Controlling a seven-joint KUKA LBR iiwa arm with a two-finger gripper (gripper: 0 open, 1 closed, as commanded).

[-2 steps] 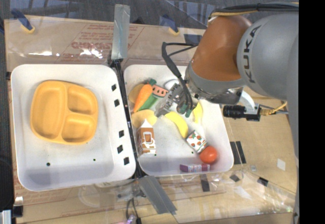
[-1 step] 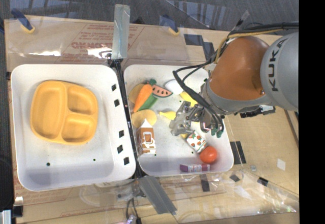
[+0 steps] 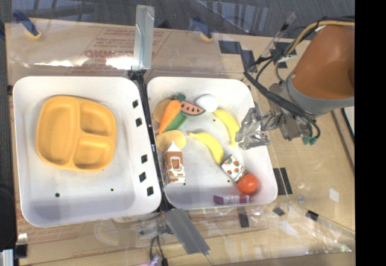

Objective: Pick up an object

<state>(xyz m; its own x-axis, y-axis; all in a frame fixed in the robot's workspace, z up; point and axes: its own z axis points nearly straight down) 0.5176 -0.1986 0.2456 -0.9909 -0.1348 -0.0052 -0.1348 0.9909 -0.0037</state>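
Note:
The right bin (image 3: 181,195) holds toy food: a carrot (image 3: 169,115), a watermelon slice (image 3: 192,108), a white egg (image 3: 206,102), two bananas (image 3: 227,123) (image 3: 209,144), two small cartons (image 3: 174,164) (image 3: 233,168), a red tomato (image 3: 247,183) and a purple bar (image 3: 230,199). My gripper (image 3: 251,133) hangs over the bin's right side, just right of the bananas, fingers spread, with nothing between them.
The left bin (image 3: 36,198) holds a yellow divided tray (image 3: 75,133). A black divider with clips runs between the bins. The grey arm with its orange band (image 3: 325,63) and cables reaches in from the right, above the bench.

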